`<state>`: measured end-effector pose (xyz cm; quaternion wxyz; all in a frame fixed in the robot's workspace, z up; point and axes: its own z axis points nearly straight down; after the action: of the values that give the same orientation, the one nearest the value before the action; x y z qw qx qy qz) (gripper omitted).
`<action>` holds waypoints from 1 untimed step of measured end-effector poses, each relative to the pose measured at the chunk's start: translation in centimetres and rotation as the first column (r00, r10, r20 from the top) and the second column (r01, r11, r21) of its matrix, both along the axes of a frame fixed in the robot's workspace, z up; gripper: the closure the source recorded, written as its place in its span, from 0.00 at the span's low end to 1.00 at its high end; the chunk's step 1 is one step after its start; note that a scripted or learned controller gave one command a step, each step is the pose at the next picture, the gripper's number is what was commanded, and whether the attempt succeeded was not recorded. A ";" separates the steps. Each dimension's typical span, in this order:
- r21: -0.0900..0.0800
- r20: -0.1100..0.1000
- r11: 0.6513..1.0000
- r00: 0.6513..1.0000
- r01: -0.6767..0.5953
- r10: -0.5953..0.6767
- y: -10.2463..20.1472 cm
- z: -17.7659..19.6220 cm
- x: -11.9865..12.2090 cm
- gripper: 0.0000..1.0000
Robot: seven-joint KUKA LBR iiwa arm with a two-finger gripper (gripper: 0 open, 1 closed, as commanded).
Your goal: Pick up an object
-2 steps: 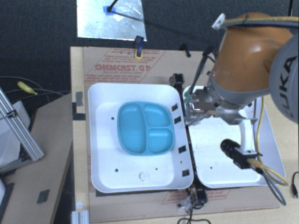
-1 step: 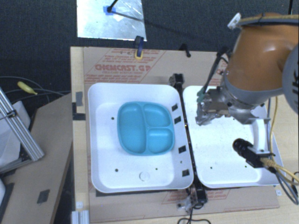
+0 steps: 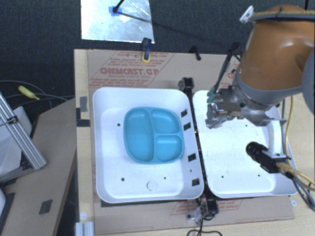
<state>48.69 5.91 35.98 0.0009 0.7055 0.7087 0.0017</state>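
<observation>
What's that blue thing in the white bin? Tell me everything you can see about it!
It is a blue plate with three sections: one big one on its left and two smaller ones on its right, split by low ridges. It looks like smooth plastic, with rounded corners. It lies flat, right side up, near the middle of the left bin, resting on the bin's floor. No food shows in it, and the gripper hangs apart from it, over the right bin.
</observation>
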 end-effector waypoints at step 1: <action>-0.001 0.000 1.000 1.000 0.006 -0.006 -2.9 0.4 0.0 1.00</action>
<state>48.72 3.04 36.40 0.0015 0.7075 0.7067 0.0013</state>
